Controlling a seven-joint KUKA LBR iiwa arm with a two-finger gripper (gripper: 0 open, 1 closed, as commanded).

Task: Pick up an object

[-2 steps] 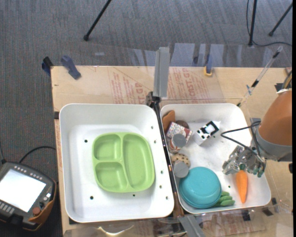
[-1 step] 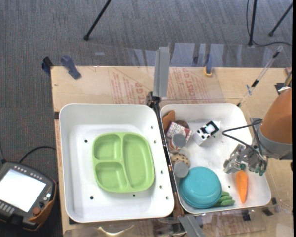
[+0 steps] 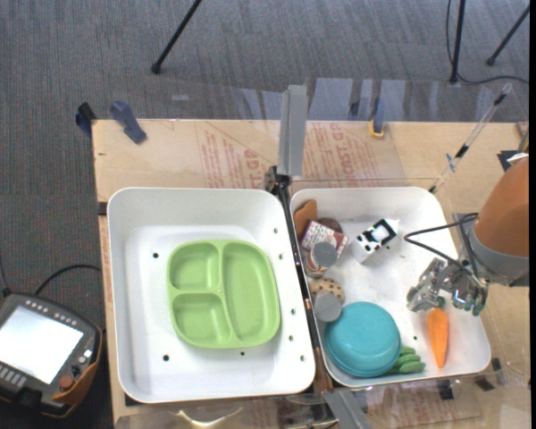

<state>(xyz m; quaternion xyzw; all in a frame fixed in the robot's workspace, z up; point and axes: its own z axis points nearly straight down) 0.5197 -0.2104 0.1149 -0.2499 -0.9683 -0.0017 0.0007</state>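
Observation:
My gripper (image 3: 444, 293) hangs low over the right side of the right bin (image 3: 411, 197), just above the top end of an orange carrot (image 3: 439, 336). Nothing shows between its metal fingers. To the left of the carrot lies an upside-down teal bowl (image 3: 364, 336) with a green pea pod (image 3: 409, 362) at its lower right edge. A small black-and-white toy (image 3: 375, 238), a patterned packet (image 3: 321, 238), two grey round lids (image 3: 323, 255) and a spotted cookie (image 3: 325, 288) sit along the bin's left and upper part.
The left bin (image 3: 134, 239) holds a green divided plate (image 3: 223, 293). A brown piece (image 3: 305, 214) leans at the right bin's upper left corner. A grey upright post (image 3: 292, 132) stands behind the bins. A tablet (image 3: 31, 347) lies on the floor at lower left.

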